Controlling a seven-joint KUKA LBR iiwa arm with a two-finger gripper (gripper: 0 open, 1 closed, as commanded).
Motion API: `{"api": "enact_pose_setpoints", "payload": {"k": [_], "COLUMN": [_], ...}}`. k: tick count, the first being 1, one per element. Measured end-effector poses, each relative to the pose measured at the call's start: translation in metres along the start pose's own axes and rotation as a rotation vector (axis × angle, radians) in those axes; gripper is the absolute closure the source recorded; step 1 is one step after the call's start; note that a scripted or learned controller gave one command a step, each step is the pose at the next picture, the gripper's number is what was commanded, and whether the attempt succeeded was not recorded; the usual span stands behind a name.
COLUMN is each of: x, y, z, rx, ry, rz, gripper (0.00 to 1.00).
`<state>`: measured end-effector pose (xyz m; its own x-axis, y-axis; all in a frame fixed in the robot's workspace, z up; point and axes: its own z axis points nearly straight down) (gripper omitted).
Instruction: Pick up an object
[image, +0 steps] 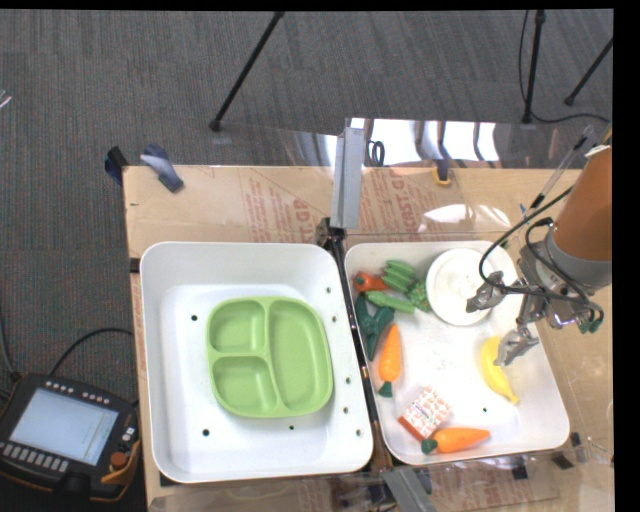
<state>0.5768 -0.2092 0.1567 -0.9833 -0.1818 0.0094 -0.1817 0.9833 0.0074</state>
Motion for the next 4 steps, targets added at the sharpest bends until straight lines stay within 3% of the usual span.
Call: {"api": "enact_pose_setpoints", "payload": {"k": [1,2,3,4], "x": [-0.008,-0.002,0.011,0.009], "y": [0.096,0.129,0.045,0.048], "z": [0.073,0.070,0.070,0.059], "rx": [0.001,0.006,0.007,0.005], "ry": [-0.004,-0.012,-0.011,-0.013], "rz": [0.106,0.087,0.169,0.162], "gripper": [0.00,0.00,0.00,1.00]}}
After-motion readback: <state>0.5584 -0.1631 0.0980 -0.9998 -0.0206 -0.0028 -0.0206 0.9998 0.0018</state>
